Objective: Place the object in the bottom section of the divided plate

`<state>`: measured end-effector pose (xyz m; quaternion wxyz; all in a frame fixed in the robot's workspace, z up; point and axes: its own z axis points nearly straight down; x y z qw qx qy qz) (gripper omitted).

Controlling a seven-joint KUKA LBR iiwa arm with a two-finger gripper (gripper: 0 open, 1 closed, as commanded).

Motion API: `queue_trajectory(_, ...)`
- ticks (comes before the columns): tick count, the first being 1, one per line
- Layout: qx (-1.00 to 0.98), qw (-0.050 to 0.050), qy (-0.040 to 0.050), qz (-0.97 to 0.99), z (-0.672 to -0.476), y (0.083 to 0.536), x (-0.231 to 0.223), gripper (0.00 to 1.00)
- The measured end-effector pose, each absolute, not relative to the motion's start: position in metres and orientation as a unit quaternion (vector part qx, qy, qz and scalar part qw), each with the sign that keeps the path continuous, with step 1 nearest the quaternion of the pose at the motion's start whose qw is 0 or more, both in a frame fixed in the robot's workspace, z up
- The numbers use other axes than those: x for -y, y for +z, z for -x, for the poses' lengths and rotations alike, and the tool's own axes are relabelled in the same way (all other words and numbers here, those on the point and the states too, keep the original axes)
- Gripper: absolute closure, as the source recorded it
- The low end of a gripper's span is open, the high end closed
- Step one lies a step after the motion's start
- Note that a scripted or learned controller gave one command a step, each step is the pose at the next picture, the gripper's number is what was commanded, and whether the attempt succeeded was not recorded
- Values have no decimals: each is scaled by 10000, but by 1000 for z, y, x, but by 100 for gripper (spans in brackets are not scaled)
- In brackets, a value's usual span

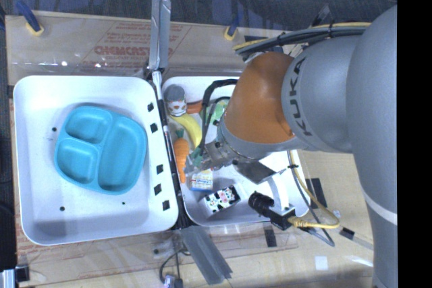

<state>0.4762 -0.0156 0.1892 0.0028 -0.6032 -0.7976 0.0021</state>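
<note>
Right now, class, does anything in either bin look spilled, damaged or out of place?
Nothing stands out. The blue divided plate lies flat in the left bin; toys including a banana are jumbled in the right bin, under the arm.

Blue divided plate (100,148), white bins (40,212)

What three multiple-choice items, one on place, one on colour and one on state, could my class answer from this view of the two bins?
1. Where does the divided plastic plate lie?
A. in the left white bin
B. in the right white bin
C. on the bare bench

2. What colour is the plate?
A. red
B. light blue
C. green

3. What do the plate's sections hold?
A. a banana
B. a small box
C. nothing

Answers:
1 A, the plate rests on the left bin's floor.
2 B, its whole surface is light blue.
3 C, all sections show bare blue; the yellow banana-shaped toy lies in the right white bin under the grey arm.
</note>
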Motion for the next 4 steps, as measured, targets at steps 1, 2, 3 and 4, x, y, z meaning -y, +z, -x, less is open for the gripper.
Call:
queue_trajectory(1,7991,44,35,6012,-477,197,15,100)
queue_trajectory(2,7746,22,23,6324,-644,189,-31,100)
queue_trajectory(3,8303,19,15,5573,-605,102,-104,100)
queue_trajectory(4,8139,6,68,5810,-550,90,-185,100)
